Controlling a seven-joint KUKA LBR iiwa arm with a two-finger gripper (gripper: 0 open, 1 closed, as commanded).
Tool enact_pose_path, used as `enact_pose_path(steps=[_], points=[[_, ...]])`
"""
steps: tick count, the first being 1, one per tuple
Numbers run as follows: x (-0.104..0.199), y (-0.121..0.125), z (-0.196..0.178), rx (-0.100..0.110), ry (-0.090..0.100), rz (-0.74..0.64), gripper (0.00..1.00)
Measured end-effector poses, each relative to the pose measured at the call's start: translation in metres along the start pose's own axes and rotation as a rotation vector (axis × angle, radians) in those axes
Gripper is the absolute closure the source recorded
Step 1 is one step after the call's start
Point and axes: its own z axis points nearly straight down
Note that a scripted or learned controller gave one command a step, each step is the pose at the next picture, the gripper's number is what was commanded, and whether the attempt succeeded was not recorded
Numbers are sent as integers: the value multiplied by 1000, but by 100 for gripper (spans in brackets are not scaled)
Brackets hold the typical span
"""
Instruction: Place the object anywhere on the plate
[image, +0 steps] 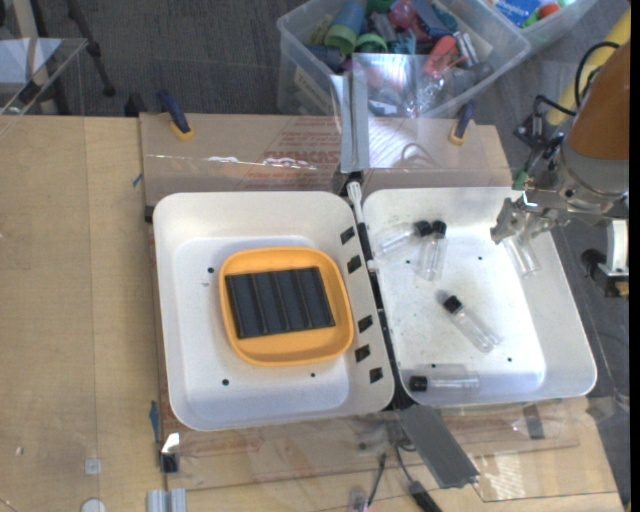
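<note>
An orange plate (287, 350) with a dark ridged insert (279, 302) lies in the left bin (190, 390). Several clear vials with black caps lie in the right bin (560, 370): one in the middle (466, 320), one by the front wall (441, 382), two near the back left (431, 255). Another clear vial (523, 258) lies at the bin's back right. My gripper (519, 224) hangs over that back right corner, just above this vial and far from the plate. Nothing rests on the plate.
Behind the bins stands a clear tub (400, 45) of colourful items. A dark divider (362, 290) with black clips runs between the bins. The arm's orange band (605, 110) is at the far right, with cables beside it. A grey flap (435, 445) lies in front.
</note>
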Motion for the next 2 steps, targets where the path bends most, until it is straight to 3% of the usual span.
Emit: enact_pose_path(steps=[1, 2], points=[[58, 9, -15, -4, 0, -196, 100], [94, -14, 5, 3, 3, -325, 100]])
